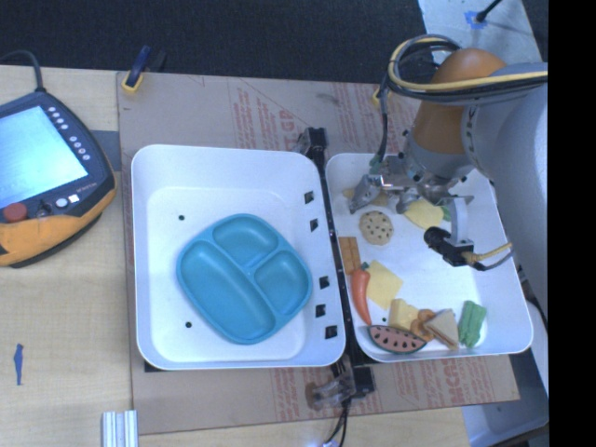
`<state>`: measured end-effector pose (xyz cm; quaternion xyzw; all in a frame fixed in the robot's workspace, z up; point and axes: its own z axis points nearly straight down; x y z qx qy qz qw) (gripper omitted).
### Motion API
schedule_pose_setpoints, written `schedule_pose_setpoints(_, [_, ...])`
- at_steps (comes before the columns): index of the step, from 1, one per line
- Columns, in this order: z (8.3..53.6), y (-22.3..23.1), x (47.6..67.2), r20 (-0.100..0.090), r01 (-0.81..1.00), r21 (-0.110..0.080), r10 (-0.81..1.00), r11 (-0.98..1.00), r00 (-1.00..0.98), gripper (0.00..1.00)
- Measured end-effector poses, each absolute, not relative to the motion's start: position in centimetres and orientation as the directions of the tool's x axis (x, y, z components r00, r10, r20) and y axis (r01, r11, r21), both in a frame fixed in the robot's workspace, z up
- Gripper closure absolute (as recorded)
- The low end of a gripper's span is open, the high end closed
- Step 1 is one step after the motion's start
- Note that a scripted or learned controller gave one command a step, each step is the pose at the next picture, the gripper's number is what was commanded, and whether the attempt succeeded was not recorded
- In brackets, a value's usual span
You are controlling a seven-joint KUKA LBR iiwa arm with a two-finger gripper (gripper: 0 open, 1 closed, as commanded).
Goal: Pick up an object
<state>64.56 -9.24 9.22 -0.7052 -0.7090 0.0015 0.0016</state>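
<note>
Gripper (402,191) low in right bin (507,277), above cookie (376,226); finger state: cannot tell. Food toys crowd near edge. Blue tray (244,277) in left bin.

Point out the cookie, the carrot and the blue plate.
cookie (375,226), camera view, centre of its face.
carrot (359,292), camera view, middle of its orange body.
blue plate (244,277), camera view, central divider.

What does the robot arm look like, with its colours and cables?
The arm is pale grey and rounded, with an orange band above the wrist. Yellow and black cables loop over the band. The gripper is grey metal, with a small black part on a yellow lead beside it.
</note>
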Motion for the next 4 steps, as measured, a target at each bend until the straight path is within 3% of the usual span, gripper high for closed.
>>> schedule_pose_setpoints(1, [9.3, -9.2, 65.7, -0.001, 1.000, 0.000, 1.000, 0.005, -0.005, 0.00])
schedule_pose_setpoints(2, [9.2, -9.3, 64.3, -0.001, 1.000, -0.006, 1.000, 0.003, -0.003, 0.00])
schedule_pose_setpoints(3, [9.3, -9.3, 65.7, -0.001, 1.000, 0.000, 1.000, 0.005, -0.005, 0.00])
schedule_pose_setpoints(4, [9.2, -9.9, 61.1, -0.001, 1.000, -0.008, 1.000, 0.003, -0.003, 0.00])
